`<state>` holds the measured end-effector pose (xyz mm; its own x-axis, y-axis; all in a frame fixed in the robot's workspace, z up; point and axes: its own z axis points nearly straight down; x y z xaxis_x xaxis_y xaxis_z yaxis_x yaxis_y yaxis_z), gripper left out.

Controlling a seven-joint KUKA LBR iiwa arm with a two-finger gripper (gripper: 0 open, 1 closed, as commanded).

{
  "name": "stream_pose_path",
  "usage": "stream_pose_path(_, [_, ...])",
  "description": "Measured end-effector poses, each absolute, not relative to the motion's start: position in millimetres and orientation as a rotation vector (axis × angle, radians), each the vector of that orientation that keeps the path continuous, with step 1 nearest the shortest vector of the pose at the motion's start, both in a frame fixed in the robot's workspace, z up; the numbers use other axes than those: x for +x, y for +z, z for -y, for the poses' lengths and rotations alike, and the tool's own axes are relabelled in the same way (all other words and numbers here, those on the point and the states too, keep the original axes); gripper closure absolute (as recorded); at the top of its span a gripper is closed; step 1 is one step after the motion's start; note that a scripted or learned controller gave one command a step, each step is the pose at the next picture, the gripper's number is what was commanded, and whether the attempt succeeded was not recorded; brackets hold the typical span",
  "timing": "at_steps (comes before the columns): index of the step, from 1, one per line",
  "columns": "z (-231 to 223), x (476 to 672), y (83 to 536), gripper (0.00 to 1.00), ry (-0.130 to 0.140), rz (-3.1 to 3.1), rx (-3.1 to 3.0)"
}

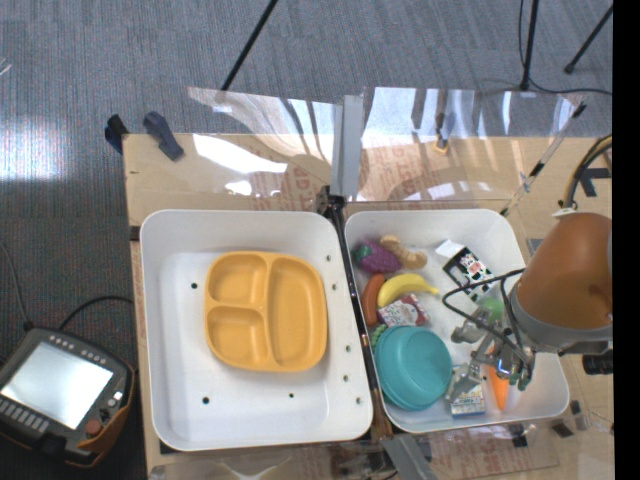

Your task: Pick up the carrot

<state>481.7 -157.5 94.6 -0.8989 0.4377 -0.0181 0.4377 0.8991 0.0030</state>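
An orange carrot (501, 390) lies near the front right corner of the right bin (547, 393). Only a short orange strip of it shows, because the gripper (496, 364) hangs right over it. The arm's orange band (567, 273) sits above the bin's right wall. I cannot make out whether the gripper touches the carrot.
The right bin also holds a teal bowl (413, 366), a banana (404, 287), another long orange toy (372, 297), purple grapes (378, 256), a green piece (489, 313), a small carton (466, 392) and a black-and-white box (468, 267). A yellow divided plate (266, 311) lies in the left bin (175, 368).
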Motion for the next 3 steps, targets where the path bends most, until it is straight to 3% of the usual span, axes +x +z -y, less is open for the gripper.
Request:
stream_pose_path(1, [154.7, 476.8, 96.3, 1.00, 0.001, -3.065, 0.695])
stream_pose_path(2, [160.1, 477.1, 156.5, 1.00, 0.001, -3.134, 0.188])
stream_pose_path(3, [208.4, 475.9, 133.0, 1.00, 0.004, -3.127, -0.306])
